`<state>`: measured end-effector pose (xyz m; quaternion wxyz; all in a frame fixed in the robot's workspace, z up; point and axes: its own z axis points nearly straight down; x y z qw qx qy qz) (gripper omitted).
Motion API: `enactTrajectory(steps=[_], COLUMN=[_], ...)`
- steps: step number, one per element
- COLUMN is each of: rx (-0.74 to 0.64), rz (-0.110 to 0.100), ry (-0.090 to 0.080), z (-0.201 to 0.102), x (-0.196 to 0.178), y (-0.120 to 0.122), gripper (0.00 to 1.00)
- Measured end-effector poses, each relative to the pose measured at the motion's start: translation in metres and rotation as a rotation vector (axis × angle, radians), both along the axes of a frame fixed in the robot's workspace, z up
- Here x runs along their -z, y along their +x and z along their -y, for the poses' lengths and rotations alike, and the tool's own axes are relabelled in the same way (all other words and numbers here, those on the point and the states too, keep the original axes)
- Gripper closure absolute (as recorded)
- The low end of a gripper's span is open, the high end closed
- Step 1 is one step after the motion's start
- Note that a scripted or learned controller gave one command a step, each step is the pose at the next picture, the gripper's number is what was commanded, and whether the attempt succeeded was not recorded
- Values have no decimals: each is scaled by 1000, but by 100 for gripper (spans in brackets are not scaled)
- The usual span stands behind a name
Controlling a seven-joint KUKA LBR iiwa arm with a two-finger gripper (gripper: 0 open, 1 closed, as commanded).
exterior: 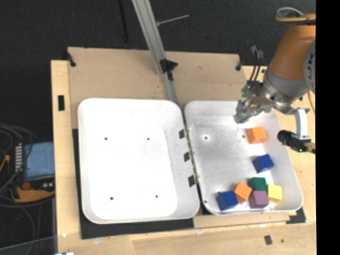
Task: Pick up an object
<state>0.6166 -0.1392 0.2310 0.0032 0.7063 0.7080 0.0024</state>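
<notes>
Blocks nearest the camera are sitting bunched at the near edge of the right bin (pixel 212 116): a blue cube (pixel 227 200), an orange cube (pixel 243 190) touching it, a purple cube (pixel 259 198), a green cube (pixel 259 184) just behind the purple one, and a yellow cube (pixel 274 192) at the outer end of the row. All five are lying against or close to the right bin's near wall.

A second blue cube (pixel 263 163) is sitting apart from that cluster, farther back in the right bin and toward its outer side. A second orange cube (pixel 256 135) is lying farther back again, near the right bin's outer far corner, on its own.

Claw (pixel 243 116) is hanging over the far part of the right bin, just beside the lone orange cube on its inward side, not touching it as far as can be seen. Fingers are pointing down; cannot tell how far apart they are sitting, and nothing is showing between them.

Left bin (pixel 85 142) is lying flush beside the right bin on the bench (pixel 117 73), the two rims touching along the middle.
</notes>
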Motion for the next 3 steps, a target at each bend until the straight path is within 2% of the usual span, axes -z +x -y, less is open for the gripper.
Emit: enactTrajectory(steps=[1, 2, 3], rx=[-4, -5, -4], rz=[-7, -7, -9], ry=[2, 4, 2], z=[-58, -102, -156], x=[-1, -11, -2], y=[-14, -32, -54], gripper=[100, 100, 100])
